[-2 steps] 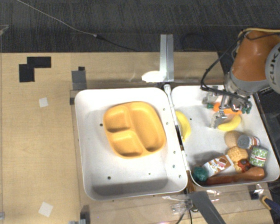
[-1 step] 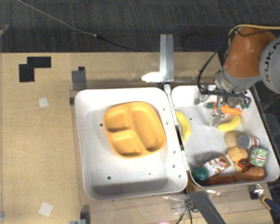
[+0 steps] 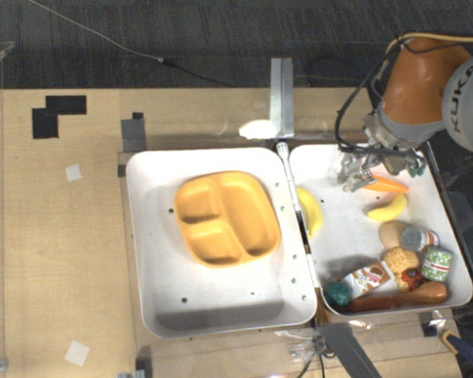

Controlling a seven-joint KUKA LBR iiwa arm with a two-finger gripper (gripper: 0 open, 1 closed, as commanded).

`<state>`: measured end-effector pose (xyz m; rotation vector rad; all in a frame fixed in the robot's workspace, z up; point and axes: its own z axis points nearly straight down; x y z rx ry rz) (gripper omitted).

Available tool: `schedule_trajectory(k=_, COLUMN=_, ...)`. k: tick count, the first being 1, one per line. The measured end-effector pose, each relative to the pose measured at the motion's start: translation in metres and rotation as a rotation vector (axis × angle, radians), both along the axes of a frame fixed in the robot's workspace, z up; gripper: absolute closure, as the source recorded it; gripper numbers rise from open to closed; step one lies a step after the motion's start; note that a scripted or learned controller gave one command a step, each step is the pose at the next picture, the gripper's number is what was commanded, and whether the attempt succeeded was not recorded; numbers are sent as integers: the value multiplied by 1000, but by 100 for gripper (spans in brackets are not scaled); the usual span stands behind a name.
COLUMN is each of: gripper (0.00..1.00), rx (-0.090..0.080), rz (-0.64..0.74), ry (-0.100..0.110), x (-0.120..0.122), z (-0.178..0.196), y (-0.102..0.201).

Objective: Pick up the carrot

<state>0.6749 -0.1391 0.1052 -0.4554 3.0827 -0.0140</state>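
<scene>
Orange and slim, the carrot (image 3: 387, 185) lies in the right bin (image 3: 457, 246) just above a banana (image 3: 388, 208). Touching its left end, the hand (image 3: 355, 175) hangs, finger spread unreadable. It should straddle the carrot across its width, clear of the banana.

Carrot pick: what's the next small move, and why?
Probably a short shift toward the carrot, then descend. The gripper sits at the carrot's left end in the right bin, not centred over it, and the banana lies close below, so a misaligned close could miss.
</scene>
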Motion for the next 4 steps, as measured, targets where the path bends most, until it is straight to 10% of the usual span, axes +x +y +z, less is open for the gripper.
schedule_trajectory(k=1, gripper=100, rx=6, rz=-103, ry=14, x=-37, z=-16, y=-47)
schedule_trajectory(k=2, gripper=100, rx=9, rz=-321, ry=15, x=-139, z=35, y=-23)
schedule_trajectory(k=3, gripper=100, rx=19, rz=-887, ry=11, x=-163, z=92, y=-32)
schedule_trajectory(k=4, gripper=0, rx=18, rz=-887, ry=12, x=-163, z=92, y=-32)
